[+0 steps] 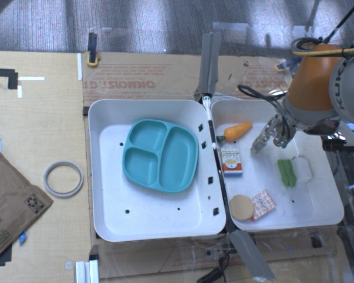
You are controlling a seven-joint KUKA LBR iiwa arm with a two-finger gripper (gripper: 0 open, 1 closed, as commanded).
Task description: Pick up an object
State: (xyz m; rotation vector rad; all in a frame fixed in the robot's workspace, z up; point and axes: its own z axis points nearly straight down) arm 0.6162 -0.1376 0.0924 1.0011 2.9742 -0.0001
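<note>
From the camera view above the desk, you see the jaws (pixel 270 135) hanging apart and empty over the right bin (pixel 318 217), between the carrot (pixel 238 130) and the green object (pixel 286 172). Nothing is picked yet; you look to be in the approach. A small carton (pixel 231 160), a round tan disc (pixel 242 206) and a red packet (pixel 263 204) lie nearer the front. The left bin (pixel 106 217) holds a teal divided plate (pixel 161 155). Next, you would need to settle over one item, descend and close.
</note>
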